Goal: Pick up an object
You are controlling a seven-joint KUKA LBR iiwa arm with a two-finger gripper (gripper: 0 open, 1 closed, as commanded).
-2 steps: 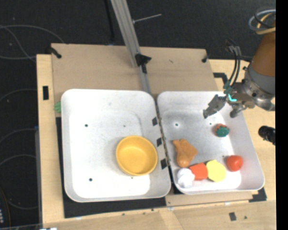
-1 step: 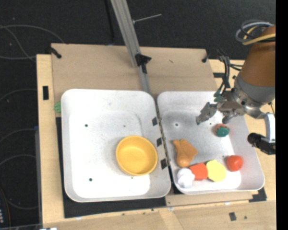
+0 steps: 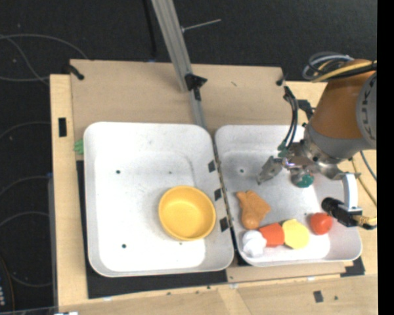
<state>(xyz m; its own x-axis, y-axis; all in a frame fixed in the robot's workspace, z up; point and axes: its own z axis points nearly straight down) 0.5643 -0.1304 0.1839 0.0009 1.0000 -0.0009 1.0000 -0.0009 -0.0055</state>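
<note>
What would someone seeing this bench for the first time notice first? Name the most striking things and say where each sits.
The yellow bowl stands out first, sitting alone in the left bin near its lower right corner. Next comes the arm's orange band over the right bin. Along that bin's near edge sits a row of small toys, among them a red ball.

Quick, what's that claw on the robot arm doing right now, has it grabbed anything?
Gripper: over the right bin, above the toys; whether it is open, closed or holding anything cannot be told from this view.
</note>
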